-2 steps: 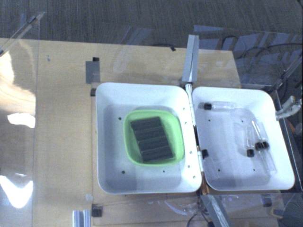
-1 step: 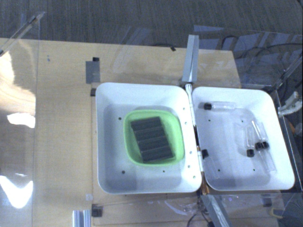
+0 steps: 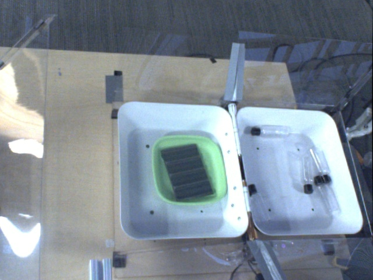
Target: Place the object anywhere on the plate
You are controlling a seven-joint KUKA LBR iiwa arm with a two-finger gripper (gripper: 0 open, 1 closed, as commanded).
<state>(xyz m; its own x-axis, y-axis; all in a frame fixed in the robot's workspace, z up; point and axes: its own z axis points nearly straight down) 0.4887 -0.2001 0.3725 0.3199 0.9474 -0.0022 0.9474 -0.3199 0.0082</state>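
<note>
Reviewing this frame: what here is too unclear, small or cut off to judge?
- Dark ribbed object on the green plate: camera view too coarse to tell what it is.
- Clear tubes with black caps in the right bin, one near the top, others at right: transparent against white, so their count and outlines are uncertain.
- Glare patches on the bench wash out its left side.
</note>
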